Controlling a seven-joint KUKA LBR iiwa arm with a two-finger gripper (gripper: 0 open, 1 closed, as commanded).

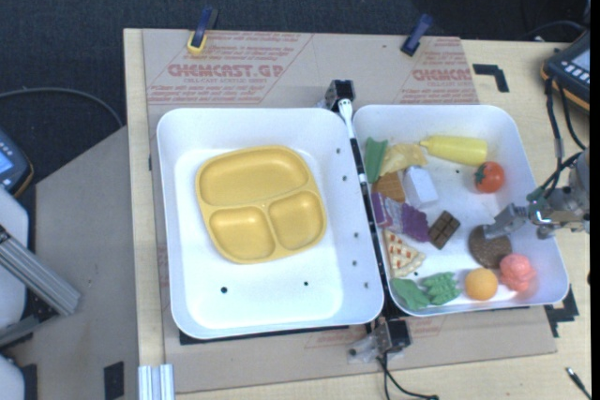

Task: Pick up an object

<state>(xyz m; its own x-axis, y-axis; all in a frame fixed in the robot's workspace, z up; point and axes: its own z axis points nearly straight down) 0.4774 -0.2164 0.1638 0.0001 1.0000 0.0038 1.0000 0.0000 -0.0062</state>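
Observation:
The right bin holds several toy foods. A yellow corn cob and a red tomato lie towards the back, and a white block is near the middle. In front of them are purple grapes, a brown chocolate piece and a dark brown cookie. A pink fruit, an orange, a green leafy piece and a pizza slice lie along the front. My grey gripper sits low at the bin's right side, just above the cookie and behind the pink fruit.
The left bin holds a yellow three-compartment tray. Both bins rest on a cardboard sheet held by clamps at the back. A black hinge strip runs between the bins. Cables and a device lie at the far right.

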